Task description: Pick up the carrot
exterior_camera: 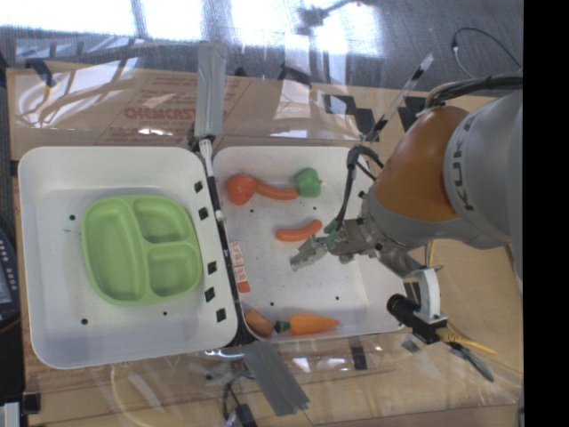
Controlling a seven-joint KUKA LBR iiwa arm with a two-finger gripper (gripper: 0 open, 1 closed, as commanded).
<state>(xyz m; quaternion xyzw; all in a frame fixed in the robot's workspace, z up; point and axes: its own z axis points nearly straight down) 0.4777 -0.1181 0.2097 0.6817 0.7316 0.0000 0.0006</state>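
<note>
Camera view: gripper [305, 254] hangs over the right bin [373, 314], nothing visible between its fingers; their spread cannot be judged.

The carrot [307, 325] lies along the bin's near wall, well apart from the gripper, which sits closer to the orange sausage [298, 231]. Risk: a descent from here would take the wrong item, and the wall may block a finger at the carrot. Left bin [44, 238] holds a green tray [142, 247]. Glare falls on the cardboard [151, 105] behind.

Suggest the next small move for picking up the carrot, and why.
Probably shift the gripper toward the bin's near edge and bring it over the carrot. It hangs mid-bin, beside the small orange piece, and the carrot lies apart from it by the near wall.
</note>
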